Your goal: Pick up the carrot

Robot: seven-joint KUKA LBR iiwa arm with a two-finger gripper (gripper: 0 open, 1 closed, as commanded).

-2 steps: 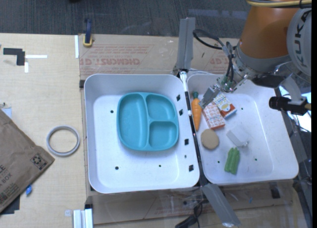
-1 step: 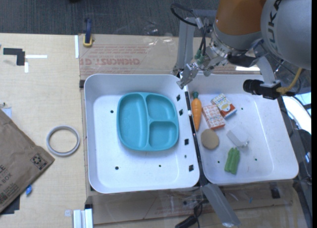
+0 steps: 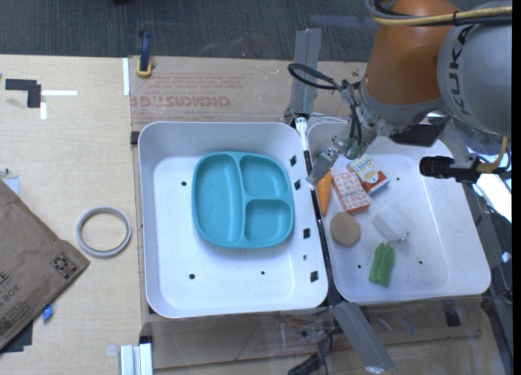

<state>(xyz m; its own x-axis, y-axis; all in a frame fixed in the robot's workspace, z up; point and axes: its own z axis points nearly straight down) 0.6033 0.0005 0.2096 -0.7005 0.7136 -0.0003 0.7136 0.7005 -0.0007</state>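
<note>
The carrot (image 3: 324,194) is a small orange piece lying lengthwise along the left wall of the right bin (image 3: 456,284). Its upper end is partly covered by my gripper (image 3: 340,154), which hangs just above and slightly right of it, below the orange band of the arm (image 3: 407,40). Nothing is visibly lifted off the bin floor.
Close to the carrot in the right bin lie a red-and-white box (image 3: 352,192), an orange-and-white carton (image 3: 369,174), a tan round item (image 3: 345,230), a pale block (image 3: 391,225) and a green item (image 3: 381,264). A teal divided plate (image 3: 242,200) sits in the left bin (image 3: 163,268). A tape ring (image 3: 103,230) rests on the bench.
</note>
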